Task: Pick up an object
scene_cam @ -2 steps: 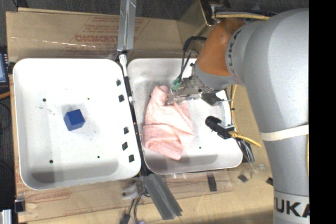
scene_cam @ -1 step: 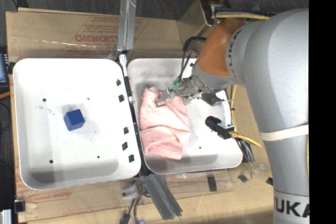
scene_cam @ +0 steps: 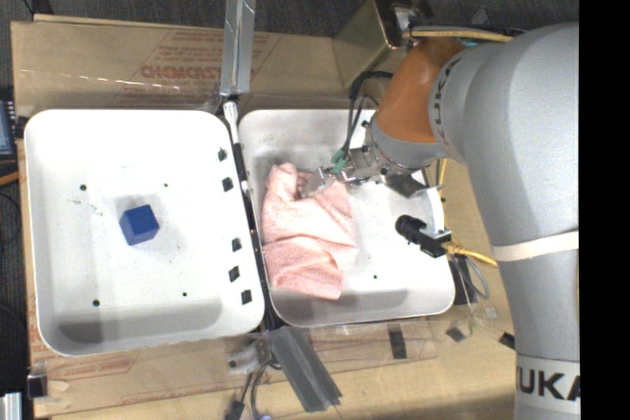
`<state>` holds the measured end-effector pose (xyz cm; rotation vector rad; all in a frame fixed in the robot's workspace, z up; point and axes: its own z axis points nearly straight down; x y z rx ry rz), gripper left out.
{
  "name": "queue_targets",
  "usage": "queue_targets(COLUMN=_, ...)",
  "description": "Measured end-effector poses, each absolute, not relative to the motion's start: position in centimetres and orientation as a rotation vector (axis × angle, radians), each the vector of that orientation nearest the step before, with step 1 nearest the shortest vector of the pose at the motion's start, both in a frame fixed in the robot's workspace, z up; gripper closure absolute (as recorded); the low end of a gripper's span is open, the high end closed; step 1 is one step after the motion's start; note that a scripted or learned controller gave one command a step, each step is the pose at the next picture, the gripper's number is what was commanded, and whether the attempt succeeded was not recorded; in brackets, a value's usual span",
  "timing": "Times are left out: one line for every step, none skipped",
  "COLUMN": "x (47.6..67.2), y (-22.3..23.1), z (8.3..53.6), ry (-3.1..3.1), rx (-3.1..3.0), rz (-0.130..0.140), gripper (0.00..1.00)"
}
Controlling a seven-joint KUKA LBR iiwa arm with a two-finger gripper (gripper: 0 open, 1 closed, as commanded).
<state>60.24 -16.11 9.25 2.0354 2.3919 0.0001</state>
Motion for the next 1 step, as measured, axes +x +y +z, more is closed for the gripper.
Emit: queue_targets(x=60.30, y=-15.93, z=10.24, ry=2.399, rx=2.028, rz=-0.001, gripper=1.00)
